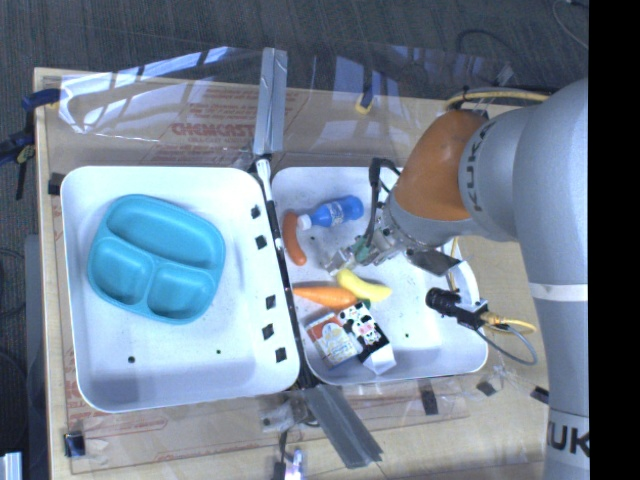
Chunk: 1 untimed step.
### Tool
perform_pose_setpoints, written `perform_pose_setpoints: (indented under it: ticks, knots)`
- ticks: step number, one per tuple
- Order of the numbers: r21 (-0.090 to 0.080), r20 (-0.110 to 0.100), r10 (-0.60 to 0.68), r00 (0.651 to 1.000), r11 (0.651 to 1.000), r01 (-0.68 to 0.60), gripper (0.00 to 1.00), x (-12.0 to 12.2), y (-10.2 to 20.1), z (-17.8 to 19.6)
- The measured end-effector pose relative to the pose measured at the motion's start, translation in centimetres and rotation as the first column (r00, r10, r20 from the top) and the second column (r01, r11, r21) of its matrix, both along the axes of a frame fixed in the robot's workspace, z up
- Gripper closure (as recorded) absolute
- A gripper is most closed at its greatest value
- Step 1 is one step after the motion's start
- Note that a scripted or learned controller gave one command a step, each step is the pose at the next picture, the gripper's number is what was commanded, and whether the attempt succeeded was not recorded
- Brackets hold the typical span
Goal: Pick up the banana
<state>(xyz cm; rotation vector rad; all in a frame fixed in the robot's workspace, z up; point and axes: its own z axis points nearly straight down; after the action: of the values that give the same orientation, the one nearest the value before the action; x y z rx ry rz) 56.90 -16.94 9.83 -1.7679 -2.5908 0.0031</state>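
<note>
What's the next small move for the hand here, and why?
Probably a short drop straight down onto the banana, then close. The hand sits in the right bin, just above the banana's upper end. The carrot touches the banana's left end and a milk carton lies just below, so a centred descent should avoid both. Finger state isn't visible.

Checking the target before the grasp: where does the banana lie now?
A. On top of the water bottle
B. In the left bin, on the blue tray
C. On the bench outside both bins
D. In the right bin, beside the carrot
D: the banana lies in the right bin, right next to the carrot, with the gripper just above it.
</note>
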Motion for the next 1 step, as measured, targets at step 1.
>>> perform_pose_setpoints:
  ticks: [1]
  knots:
    - [0.016, -0.027, 0.245, 0.969, 0.969, -0.245, 1.0, 8.15, -3.31, -1.21]
